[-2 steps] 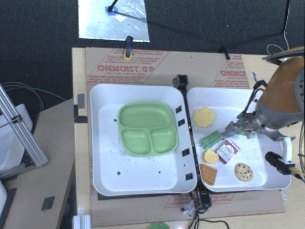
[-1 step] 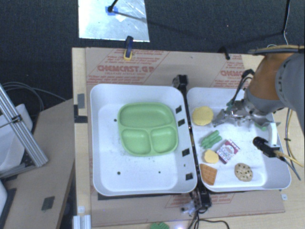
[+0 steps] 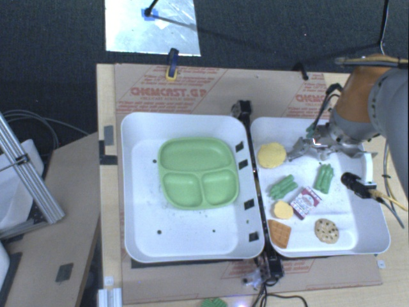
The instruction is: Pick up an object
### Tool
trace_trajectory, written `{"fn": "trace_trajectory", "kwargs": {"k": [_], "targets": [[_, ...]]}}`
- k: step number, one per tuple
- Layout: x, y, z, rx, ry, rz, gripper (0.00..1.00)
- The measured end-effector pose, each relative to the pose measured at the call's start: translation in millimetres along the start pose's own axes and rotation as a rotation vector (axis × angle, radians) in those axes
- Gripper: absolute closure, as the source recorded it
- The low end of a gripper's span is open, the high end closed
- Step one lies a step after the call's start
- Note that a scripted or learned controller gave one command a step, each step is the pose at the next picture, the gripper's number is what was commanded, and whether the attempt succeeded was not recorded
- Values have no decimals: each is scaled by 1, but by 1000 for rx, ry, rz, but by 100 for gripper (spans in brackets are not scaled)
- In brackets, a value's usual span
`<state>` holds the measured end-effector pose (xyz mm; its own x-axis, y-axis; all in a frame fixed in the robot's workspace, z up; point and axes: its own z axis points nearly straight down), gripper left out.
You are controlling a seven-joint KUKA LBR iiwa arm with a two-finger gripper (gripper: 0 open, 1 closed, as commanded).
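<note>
Arm [image 3: 383, 101]: cut off by right picture edge past the orange band.
Gripper [image 3: 305, 147]: finger spacing too small and blurred to tell.
Right bin [image 3: 377, 235]: upper right portion hidden behind arm.
Green item [image 3: 214, 303]: cut off by bottom edge; identity unclear.

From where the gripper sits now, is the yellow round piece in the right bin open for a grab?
Probably yes. The gripper hangs over the right bin, just right of the yellow round piece. Nothing lies on that piece, and the nearest green piece lies apart below it. The bin wall close on its left may crowd a finger.
</note>
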<state>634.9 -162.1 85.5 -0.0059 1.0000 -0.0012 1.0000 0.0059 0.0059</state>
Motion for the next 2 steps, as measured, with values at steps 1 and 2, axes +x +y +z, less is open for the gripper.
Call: {"fn": "trace_trajectory", "kwargs": {"k": [1,2], "targets": [[-46,35,-1,3,3,4,0],[-44,-15,1,7,1,6,0]]}}
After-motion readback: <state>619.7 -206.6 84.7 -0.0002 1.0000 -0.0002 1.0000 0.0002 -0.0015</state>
